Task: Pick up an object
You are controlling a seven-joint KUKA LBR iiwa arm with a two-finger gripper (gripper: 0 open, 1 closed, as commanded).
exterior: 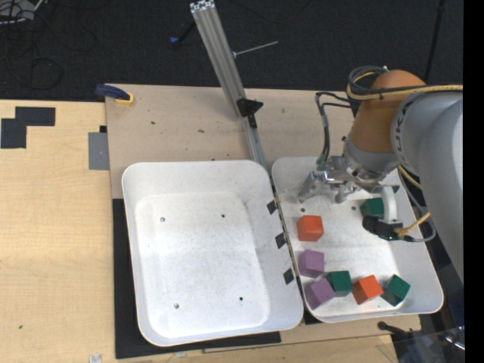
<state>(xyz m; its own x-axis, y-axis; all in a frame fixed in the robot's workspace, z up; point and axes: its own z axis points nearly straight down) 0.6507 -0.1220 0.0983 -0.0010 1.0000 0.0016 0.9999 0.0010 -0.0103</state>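
A: Gripper (327, 188) position? Fingers?

B: Over the right bin (423, 302), far end. Fingers spread apart, nothing between them.

A: Nearest target?

B: Orange cube (310, 228), on the bin floor, just toward the camera and slightly left of the fingertips. Purple cubes (311, 263) lie farther on.

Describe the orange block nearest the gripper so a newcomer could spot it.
Look in the right-hand bin, under the gripper. The orange block lies alone near that bin's left wall. The other orange block lies lower down between green blocks.
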